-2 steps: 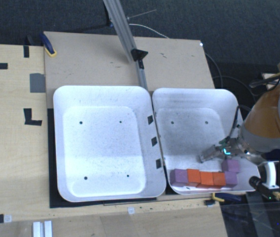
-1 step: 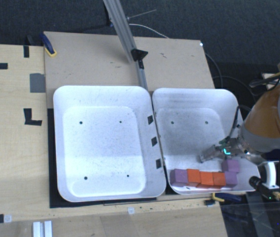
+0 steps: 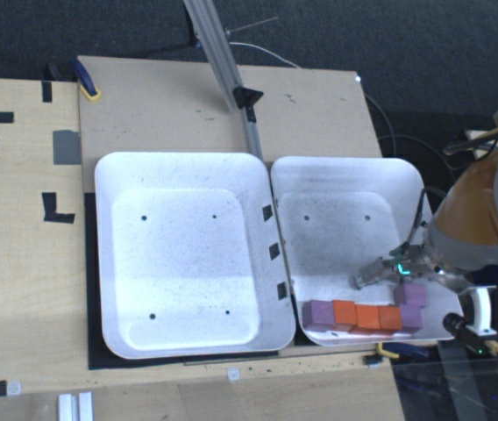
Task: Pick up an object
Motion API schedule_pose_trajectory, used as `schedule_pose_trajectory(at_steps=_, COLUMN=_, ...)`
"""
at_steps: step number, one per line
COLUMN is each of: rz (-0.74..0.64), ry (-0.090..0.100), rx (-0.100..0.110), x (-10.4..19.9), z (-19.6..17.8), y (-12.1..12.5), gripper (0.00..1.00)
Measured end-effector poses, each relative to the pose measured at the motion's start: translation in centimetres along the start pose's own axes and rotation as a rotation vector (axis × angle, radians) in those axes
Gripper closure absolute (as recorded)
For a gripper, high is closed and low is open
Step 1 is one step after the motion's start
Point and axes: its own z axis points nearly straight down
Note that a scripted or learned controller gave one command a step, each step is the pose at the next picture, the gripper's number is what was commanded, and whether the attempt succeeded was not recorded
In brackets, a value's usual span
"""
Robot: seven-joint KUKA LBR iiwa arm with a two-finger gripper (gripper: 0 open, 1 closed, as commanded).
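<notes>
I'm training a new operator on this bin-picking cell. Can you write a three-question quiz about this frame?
1. True or false: the blocks lie in the left bin.
2. Which colours are the blocks? A) purple and orange B) green and yellow C) all white
3. Fill in: the gripper is over the ___ bin.

Key: 1 false; 2 A; 3 right.

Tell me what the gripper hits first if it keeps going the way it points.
The gripper points left across the right bin. Its path looks free of blocks; probably the bin's bare floor or left wall comes first, though depth is unclear.
</notes>
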Motion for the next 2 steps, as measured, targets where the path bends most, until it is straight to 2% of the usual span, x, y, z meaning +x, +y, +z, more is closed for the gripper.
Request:
schedule_pose_trajectory(at_steps=1, rz=-0.001, ry=-0.001, rx=-0.001, x=-0.4, z=0.0, y=1.6, gripper=0.00)
schedule_pose_trajectory(at_steps=2, rz=-0.007, ry=-0.001, rx=-0.008, x=4.3, z=-6.2, y=5.4, gripper=0.00)
